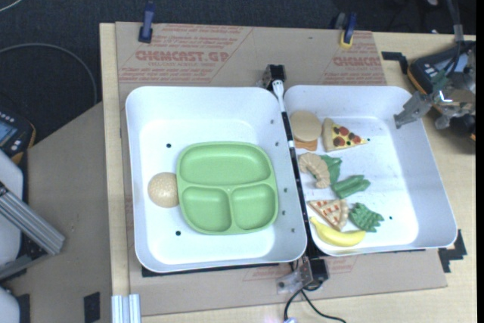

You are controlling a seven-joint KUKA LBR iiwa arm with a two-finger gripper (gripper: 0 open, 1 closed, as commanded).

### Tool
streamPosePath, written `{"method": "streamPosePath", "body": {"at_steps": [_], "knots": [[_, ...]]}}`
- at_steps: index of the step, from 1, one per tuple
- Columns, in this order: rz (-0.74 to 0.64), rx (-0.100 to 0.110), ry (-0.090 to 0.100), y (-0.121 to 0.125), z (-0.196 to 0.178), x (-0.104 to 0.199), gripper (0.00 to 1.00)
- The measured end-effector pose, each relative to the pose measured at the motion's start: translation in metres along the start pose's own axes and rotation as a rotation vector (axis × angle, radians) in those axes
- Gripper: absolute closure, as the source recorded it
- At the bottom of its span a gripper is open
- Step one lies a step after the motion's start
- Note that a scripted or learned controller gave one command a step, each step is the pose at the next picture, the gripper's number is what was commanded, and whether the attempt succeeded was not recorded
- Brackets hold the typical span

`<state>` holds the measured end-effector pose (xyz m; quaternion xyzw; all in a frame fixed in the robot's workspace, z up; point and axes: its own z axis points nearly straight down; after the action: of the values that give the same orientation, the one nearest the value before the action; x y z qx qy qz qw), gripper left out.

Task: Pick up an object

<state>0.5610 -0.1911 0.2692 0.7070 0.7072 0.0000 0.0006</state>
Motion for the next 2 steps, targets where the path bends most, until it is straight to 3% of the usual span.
{"method": "streamPosePath", "body": {"at_steps": [1,2], "knots": [[-0.007,0.013,0.008,-0.029,0.109,0.086,0.0],[-0.006,-0.008,0.001,-0.025,0.029,0.122,0.0]]}}
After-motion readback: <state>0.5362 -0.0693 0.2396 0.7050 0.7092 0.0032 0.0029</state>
